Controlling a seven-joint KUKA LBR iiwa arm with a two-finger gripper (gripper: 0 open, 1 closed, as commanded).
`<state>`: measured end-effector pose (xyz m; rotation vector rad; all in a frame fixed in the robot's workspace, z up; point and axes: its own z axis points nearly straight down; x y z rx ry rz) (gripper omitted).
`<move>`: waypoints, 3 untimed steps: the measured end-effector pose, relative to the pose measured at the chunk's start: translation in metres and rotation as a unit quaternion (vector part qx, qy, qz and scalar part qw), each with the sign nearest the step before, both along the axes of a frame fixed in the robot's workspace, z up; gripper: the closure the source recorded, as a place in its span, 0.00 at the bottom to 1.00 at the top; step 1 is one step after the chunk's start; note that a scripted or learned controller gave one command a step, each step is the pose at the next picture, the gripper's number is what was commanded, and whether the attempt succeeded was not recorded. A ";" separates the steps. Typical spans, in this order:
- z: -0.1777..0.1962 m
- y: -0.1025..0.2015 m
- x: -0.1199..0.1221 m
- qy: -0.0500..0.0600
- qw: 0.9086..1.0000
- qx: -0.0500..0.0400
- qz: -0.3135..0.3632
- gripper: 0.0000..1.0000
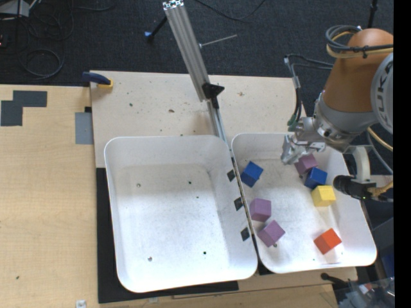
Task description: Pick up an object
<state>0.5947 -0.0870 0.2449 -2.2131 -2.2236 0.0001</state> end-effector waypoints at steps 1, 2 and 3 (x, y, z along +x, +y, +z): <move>-0.005 0.047 -0.014 0.001 1.000 0.000 -0.001 1.00; 0.001 0.102 -0.014 0.000 1.000 0.000 0.000 1.00; -0.003 0.154 -0.028 0.001 1.000 -0.001 0.000 1.00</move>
